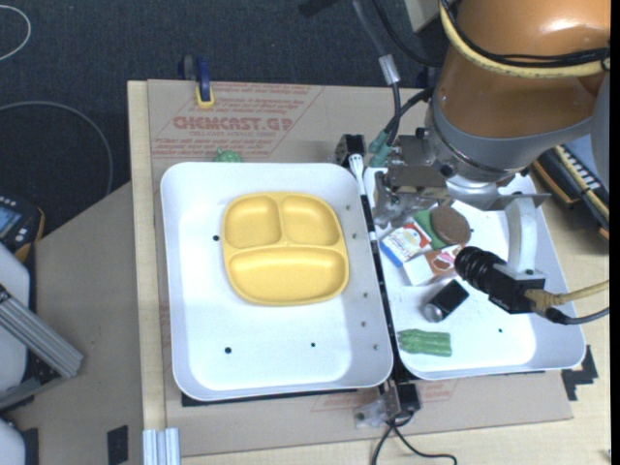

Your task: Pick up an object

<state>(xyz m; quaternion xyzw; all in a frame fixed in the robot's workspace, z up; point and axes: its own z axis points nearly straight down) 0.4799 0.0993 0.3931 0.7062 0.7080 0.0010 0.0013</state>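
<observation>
Claw: low over right bin, far-left corner; whether apart or together, cannot tell.
Objects: packet, disc, green piece, apart.
Advice: centre on one item before closing.

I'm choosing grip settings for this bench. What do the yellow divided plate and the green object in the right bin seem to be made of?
The yellow divided plate looks like moulded plastic with a smooth, slightly satin finish: even colour, rounded rims, soft highlights. The green object looks bumpy and matt, perhaps soft plastic or rubber, like a toy vegetable; too small to tell for sure. The left bin under the plate looks like glossy white plastic.
</observation>
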